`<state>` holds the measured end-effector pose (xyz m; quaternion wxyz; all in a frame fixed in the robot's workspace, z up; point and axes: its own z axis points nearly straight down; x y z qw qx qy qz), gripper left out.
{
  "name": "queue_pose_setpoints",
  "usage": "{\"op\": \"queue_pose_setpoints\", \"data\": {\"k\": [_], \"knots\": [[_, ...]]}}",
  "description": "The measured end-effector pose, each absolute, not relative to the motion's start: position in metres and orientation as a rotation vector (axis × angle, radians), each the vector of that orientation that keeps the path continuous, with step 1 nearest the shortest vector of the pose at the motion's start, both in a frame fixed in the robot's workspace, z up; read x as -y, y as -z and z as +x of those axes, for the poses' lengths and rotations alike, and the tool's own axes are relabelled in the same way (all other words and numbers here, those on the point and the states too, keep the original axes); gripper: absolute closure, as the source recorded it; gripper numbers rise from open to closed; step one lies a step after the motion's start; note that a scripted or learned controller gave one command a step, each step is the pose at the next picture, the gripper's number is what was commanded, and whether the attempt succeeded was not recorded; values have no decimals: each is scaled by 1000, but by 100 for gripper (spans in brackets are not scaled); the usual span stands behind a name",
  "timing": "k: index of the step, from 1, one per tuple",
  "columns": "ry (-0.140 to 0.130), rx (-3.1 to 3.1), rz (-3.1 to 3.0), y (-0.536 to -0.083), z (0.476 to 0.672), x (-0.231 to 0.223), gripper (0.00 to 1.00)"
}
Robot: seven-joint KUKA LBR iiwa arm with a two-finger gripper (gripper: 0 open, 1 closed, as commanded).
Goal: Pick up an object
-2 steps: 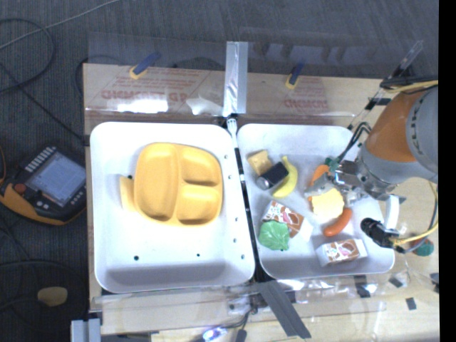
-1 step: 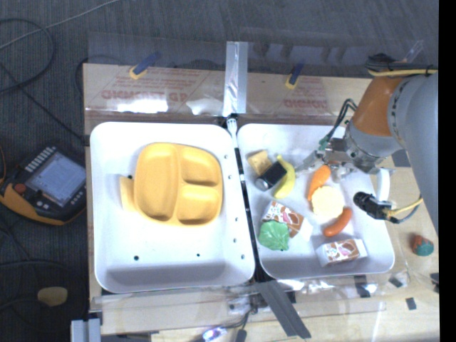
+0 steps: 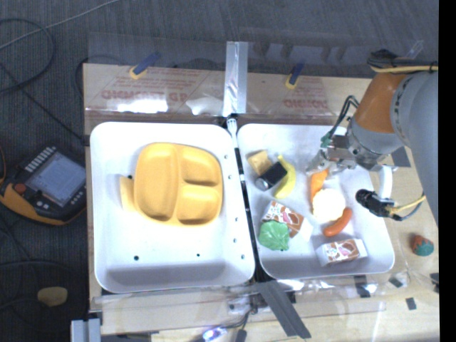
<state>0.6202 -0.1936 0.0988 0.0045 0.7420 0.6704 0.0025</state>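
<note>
My gripper (image 3: 330,155) hangs low over the upper right part of the right bin (image 3: 370,262), at the end of the grey arm with its orange band (image 3: 377,102). Just below and left of it lies an orange carrot (image 3: 317,184), its upper tip close to the gripper. Beneath the carrot rests a white round object (image 3: 328,205), with an orange-red sausage (image 3: 338,221) beside it. A small printed carton (image 3: 342,251) lies near the bin's front wall. I see nothing held.
The right bin also holds a tan block (image 3: 257,161), a black cylinder (image 3: 273,175), a yellow piece (image 3: 287,182), a printed packet (image 3: 285,216) and a green toy (image 3: 273,236). A yellow divided tray (image 3: 178,182) lies in the left bin (image 3: 107,262).
</note>
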Motion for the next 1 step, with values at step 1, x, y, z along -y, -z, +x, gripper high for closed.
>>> {"op": "queue_pose_setpoints", "data": {"k": [1], "knots": [[4, -2064, 2366, -190, 664, 121, 100]]}}
